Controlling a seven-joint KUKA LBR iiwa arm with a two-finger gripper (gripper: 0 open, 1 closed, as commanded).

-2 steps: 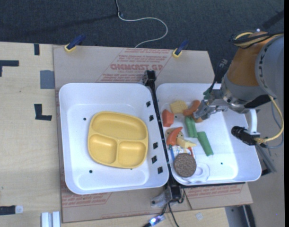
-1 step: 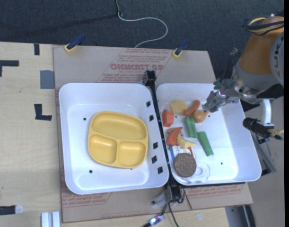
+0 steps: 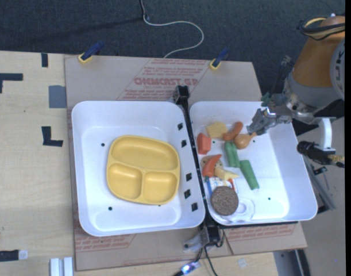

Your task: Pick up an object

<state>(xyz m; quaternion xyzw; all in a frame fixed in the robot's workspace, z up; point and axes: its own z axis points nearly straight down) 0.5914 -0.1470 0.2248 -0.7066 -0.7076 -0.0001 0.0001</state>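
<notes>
The right bin point(image 3: 284, 183) holds a jumble of toy food: an orange sausage-shaped piece point(image 3: 239, 135), a yellow block point(image 3: 216, 130), two green sticks point(image 3: 239, 164), red-orange pieces point(image 3: 204, 143), and a brown round cookie-like disc point(image 3: 225, 200) on a white packet. My gripper point(image 3: 260, 121) hangs over the bin's far right part, just right of the orange piece, fingers pointing down-left. Nothing shows between them.
The left bin point(image 3: 89, 148) holds a yellow three-compartment tray point(image 3: 143, 169). A black divider clip strip point(image 3: 189, 154) runs between the bins. A white cable point(image 3: 175, 27) lies on the dark floor behind. Yellow-blue clamps point(image 3: 90, 52) pin the cardboard corners.
</notes>
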